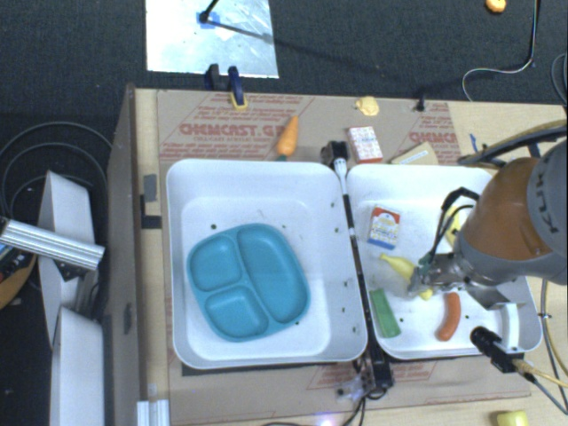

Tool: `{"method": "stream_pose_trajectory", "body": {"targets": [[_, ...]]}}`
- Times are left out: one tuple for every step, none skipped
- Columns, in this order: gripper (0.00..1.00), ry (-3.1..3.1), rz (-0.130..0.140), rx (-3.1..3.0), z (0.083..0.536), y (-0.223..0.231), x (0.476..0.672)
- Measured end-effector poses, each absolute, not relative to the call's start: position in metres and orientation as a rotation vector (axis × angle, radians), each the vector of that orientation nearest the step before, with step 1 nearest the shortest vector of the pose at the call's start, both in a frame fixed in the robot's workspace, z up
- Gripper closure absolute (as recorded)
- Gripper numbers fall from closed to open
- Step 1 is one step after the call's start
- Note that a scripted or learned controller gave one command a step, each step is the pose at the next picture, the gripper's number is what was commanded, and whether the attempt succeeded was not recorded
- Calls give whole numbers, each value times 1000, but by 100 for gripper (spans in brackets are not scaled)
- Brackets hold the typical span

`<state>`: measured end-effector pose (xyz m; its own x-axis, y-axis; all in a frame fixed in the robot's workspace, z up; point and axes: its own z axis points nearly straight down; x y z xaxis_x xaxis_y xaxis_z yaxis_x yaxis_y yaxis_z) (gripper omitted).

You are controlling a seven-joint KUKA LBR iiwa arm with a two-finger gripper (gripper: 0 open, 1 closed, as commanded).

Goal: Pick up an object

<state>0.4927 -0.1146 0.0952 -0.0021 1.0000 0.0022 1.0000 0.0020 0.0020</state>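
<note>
My gripper hangs low in the right bin, right over the end of a yellow banana-like piece. An orange-red sausage lies just to its right, near the bin's front. A green stick rests at the front left of that bin. A small white carton with red and blue print sits further back. The arm's orange band and grey wrist cover the bin's right side.
The left bin holds a blue three-part plate. Behind the bins on the cardboard lie an orange carrot, a small red-and-white box and a yellow lump. A cable runs across the back right.
</note>
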Motion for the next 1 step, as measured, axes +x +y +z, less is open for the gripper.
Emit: {"method": "stream_pose_trajectory", "body": {"targets": [[100,-2245,-21,-2212,190,-27,566]]}}
